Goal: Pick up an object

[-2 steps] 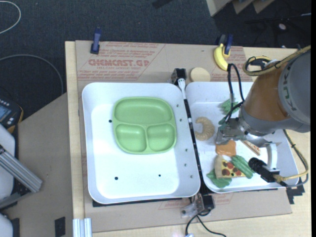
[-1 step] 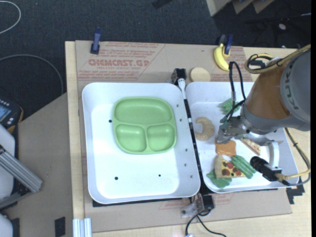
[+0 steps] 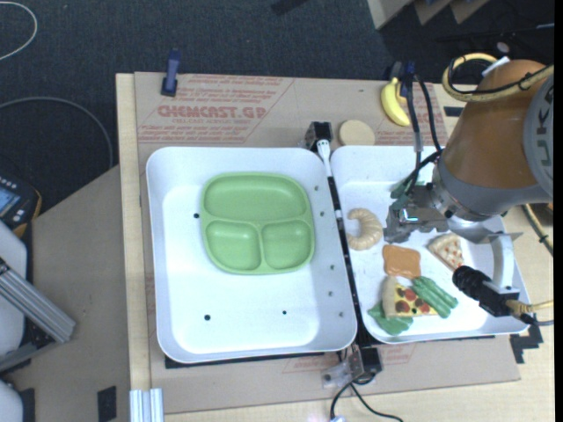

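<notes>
- The pincer (image 3: 406,214) hangs low in the right-hand shallow white bin (image 3: 374,170), at the end of the grey arm with its orange band (image 3: 501,126); whether its tips are apart or together cannot be told, as the dark mechanism is blurred into one mass.
- The pale, curled croissant-shaped toy (image 3: 364,228) lies just beside the pincer, toward the divider between the bins. The flat orange toast-like piece (image 3: 402,259) lies just below it, and the small pizza-slice toy (image 3: 447,251) lies below the wrist.
- A sound grasp would likely be made by centring the pincer over one item, probably the croissant, before closing, so that the neighbours are not nudged.
- Nothing is seen clamped between the tips.
- The bin floor beneath the wrist is covered by the arm.
- The green sectioned plastic tray (image 3: 259,222) lies well apart, in the other bin.
</notes>
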You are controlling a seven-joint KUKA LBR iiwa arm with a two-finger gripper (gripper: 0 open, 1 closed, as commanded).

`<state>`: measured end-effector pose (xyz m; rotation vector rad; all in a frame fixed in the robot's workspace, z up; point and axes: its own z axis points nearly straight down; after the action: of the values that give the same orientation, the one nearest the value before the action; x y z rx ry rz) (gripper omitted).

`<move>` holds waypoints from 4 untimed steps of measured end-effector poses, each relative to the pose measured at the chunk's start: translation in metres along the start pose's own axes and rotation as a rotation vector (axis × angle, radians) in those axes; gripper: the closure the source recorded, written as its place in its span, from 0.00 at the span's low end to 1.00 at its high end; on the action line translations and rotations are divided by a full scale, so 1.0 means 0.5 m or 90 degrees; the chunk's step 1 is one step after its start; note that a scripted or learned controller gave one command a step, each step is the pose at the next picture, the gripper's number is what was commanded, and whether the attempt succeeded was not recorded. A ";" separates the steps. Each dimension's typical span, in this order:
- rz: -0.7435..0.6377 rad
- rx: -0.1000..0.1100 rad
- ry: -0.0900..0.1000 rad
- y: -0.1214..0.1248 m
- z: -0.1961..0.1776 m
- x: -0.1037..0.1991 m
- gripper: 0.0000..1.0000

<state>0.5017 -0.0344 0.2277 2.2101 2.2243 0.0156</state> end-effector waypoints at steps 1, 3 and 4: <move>-0.002 0.005 0.000 -0.044 -0.048 0.159 1.00; 0.005 -0.004 -0.002 0.012 -0.268 0.061 1.00; 0.005 0.011 -0.001 -0.045 -0.181 0.078 1.00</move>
<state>0.4777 0.0041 0.3180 2.2261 2.2244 -0.0066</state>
